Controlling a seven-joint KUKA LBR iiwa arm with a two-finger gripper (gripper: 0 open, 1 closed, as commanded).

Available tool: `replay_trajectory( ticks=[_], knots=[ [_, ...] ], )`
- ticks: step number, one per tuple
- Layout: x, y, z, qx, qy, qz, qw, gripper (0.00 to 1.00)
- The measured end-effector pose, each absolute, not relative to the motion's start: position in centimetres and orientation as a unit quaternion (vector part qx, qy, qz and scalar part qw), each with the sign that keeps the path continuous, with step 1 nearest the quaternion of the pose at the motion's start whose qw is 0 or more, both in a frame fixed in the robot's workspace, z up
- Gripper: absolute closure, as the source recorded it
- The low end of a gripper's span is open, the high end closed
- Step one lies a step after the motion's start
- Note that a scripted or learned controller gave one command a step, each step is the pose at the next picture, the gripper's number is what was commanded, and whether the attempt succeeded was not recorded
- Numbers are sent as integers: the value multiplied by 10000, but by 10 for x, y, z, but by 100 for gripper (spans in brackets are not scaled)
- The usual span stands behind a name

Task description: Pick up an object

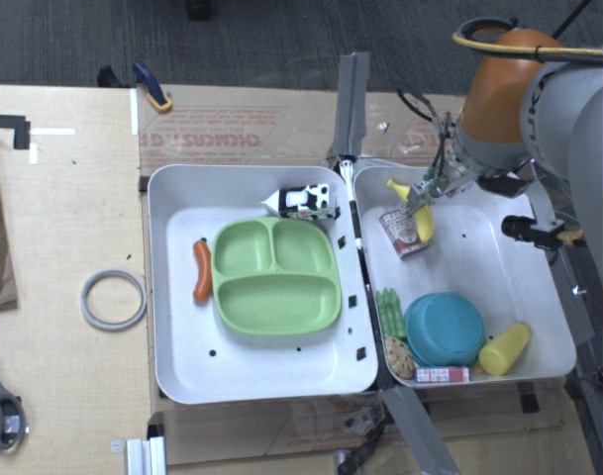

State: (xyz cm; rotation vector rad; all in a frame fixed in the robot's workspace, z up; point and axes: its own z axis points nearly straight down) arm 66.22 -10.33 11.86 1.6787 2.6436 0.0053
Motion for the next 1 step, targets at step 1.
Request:
replay_trajectory(
  ticks=[1],
  knots=[
    [659, -70, 196, 5235, 8520, 0, 9, 100]
  ],
)
